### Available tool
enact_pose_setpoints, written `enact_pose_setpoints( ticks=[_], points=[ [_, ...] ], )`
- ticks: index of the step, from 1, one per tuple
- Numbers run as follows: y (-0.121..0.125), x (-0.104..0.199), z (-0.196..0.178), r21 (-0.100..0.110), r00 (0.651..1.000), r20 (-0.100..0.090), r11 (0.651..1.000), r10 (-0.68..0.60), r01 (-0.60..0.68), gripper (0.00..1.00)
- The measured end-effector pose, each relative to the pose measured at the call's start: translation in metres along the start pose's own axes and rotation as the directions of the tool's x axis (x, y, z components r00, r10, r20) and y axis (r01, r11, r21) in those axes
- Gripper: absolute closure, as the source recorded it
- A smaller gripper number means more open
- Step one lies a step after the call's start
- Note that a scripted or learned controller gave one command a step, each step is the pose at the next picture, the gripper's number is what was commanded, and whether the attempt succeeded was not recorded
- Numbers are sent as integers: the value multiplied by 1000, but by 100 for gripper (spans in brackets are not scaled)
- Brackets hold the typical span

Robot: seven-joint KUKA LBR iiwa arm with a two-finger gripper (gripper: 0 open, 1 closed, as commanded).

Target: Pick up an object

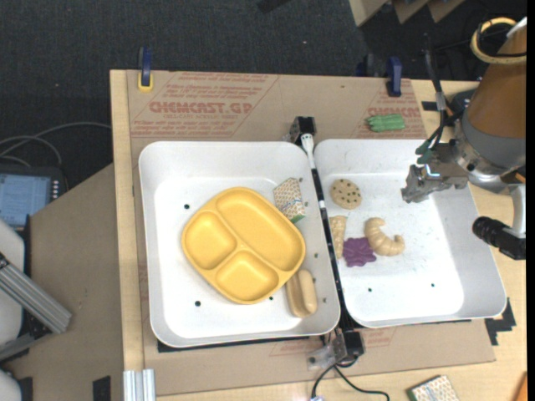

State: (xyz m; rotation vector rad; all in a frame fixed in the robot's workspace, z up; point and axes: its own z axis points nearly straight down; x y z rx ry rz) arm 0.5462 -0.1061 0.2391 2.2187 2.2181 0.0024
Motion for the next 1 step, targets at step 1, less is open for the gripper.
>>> enact_pose_setpoints(
  ticks=[1],
  points=[
    [-3, 22, -14, 0, 1000, -1, 1000, -2, 2, 100]
  ],
)
